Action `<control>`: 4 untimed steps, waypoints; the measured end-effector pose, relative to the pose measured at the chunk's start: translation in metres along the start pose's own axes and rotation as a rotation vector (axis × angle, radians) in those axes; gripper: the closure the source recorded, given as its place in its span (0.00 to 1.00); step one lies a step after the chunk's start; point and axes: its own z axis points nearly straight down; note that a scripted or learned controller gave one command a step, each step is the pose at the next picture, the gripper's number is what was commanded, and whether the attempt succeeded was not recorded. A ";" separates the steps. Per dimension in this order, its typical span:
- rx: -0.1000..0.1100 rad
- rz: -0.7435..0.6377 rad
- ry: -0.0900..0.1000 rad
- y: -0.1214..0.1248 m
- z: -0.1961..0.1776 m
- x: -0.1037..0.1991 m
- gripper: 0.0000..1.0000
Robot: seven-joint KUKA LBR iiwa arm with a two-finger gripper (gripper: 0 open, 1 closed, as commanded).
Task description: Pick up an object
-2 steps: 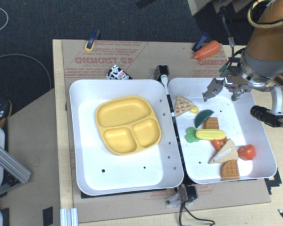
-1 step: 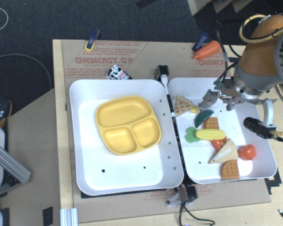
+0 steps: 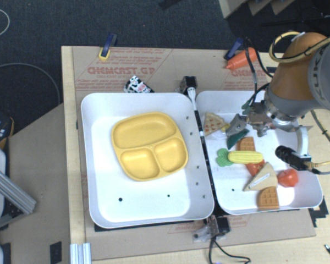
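Overhead, the gripper [image 3: 247,126] hangs low over the back of the right bin [image 3: 313,194], reached in from the right on the grey arm [image 3: 300,76] with its orange band. Whether it is apart, together or clamped on anything cannot be told from this angle; no item can be seen caught in it. A dark green piece [image 3: 236,138] lies just beneath and beside it, touching or nearly touching a brown waffle-like piece [image 3: 246,144].

Outward from there, a pizza slice [image 3: 212,124] sits at the bin's back left corner, and a yellow corn cob [image 3: 243,158] with a green leaf end lies across the middle. Nearer the front are a sandwich wedge [image 3: 262,177], a red tomato [image 3: 288,177] and a second waffle [image 3: 268,198].

All look like hard plastic toy food: probably light, stiff and not fragile, but smooth enough to slip. The corn seems the best candidate, lying apart enough from its neighbours to be taken across its narrow middle; its rounded sides could roll out of a pinch. The flat pieces would likely need a hold on their edges.

The left bin [image 3: 99,197] carries a yellow divided plate [image 3: 148,146].
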 end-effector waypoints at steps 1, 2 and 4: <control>-0.011 -0.001 -0.004 0.002 0.049 0.000 0.00; -0.022 0.002 -0.010 0.005 0.033 -0.003 1.00; -0.015 -0.002 -0.003 0.026 -0.076 -0.002 1.00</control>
